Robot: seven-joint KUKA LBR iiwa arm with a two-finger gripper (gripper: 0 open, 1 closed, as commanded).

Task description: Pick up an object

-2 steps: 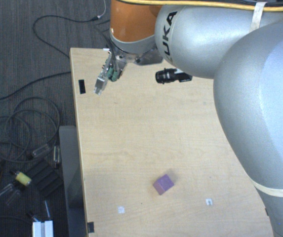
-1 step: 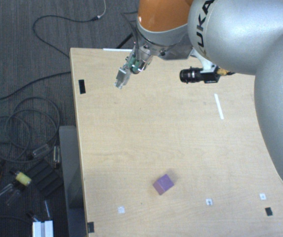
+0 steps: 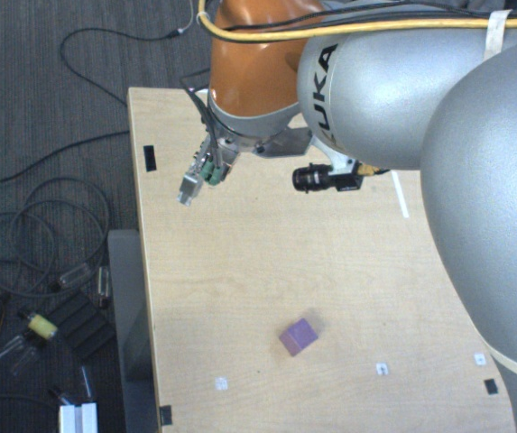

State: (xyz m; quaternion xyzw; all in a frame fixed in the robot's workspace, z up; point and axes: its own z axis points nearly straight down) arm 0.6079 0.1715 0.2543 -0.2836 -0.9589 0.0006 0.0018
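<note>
One object: a small purple block [image 3: 299,336] lies on the light wooden surface [image 3: 240,269], lower centre of the frame.
Block orientation: rotated so its edges run diagonal to the frame edges; one corner points toward the bottom left.
Block long axis: nearly cubic; no clear long axis can be told.
Gripper position: the gripper [image 3: 189,191] hangs at the upper left of the surface, below the orange band [image 3: 253,48] of the arm [image 3: 402,97].
Gripper state: the tip is too small and too slanted to read, so apart or together cannot be told; nothing is seen between it.
Block relative to gripper: well apart, lower and to the right in the frame, not touching.
Surroundings: black cables [image 3: 32,233] lie on the dark floor at the left of the frame.
</note>
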